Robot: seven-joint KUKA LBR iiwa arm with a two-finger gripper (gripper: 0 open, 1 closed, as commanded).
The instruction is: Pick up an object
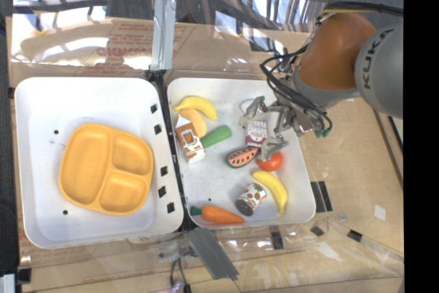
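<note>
Arm: grey with an orange band, reaching in over the right bin [302,199].
Jaws [266,128]: pointing down into the right bin, clamped on a small red-and-white can [256,131] that sits between the fingers.
Tomato [270,160]: just below the jaws, close to the fingertips.
Watermelon slice [241,157]: beside the tomato, below and left of the jaws.
Lower banana [272,189]: below the tomato.
Second can [251,199]: left of that banana, lying tilted.
Carrot [221,215]: at the bin's bottom edge, well apart from the jaws.
Cucumber [216,136]: left of the jaws.
Carton [189,140]: further left.
Upper banana [197,106]: up and left of the jaws.
Left bin [34,113]: holds a yellow divided tray [105,167], far left of the jaws.
</note>
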